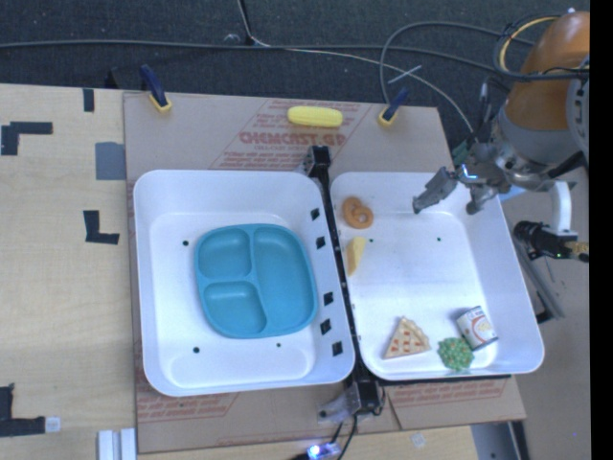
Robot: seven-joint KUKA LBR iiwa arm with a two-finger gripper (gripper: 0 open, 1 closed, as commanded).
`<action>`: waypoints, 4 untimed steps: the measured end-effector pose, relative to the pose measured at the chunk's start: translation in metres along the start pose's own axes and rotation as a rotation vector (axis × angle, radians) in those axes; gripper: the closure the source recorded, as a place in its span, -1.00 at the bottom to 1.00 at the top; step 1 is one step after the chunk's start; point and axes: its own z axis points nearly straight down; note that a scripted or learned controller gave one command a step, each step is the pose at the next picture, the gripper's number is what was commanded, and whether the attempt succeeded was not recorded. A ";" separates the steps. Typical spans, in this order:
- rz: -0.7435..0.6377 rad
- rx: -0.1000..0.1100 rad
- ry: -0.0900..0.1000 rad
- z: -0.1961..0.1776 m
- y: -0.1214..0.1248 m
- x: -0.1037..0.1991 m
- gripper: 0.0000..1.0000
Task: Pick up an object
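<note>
We are looking first at the things we may pick, and all of them are lying in the right bin [498,257]. Nearest to the gripper is a small brown pastry [357,213], near the bin's far left corner, and just below it a pale yellow piece [355,255] is resting against the left wall. At the near edge a waffle wedge [407,339], a green broccoli piece [456,354] and a small can [476,327] are sitting close together, the can touching or almost touching the broccoli. We are judging all of these as light toy food, stiff enough not to crush; the pastry looks rounded and possibly a bit slippery, so we would be taking it across its middle from above. The wedge is lying flat and will be harder to grip. The gripper [446,193] is hanging over the far edge of the right bin, well apart from every object, and its two fingers [428,195] are standing spread apart with nothing between them, though the view is somewhat blurred here, so how wide they are is uncertain. In the left bin [163,343] a blue divided plate [256,280] is lying, and a yellow banana [314,116] is lying on the cardboard behind the bins.
</note>
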 end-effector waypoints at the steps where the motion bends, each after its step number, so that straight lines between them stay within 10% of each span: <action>1: -0.004 -0.013 -0.002 -0.008 0.003 0.000 -1.00; 4: -0.004 -0.014 -0.004 0.141 -0.004 -0.001 -1.00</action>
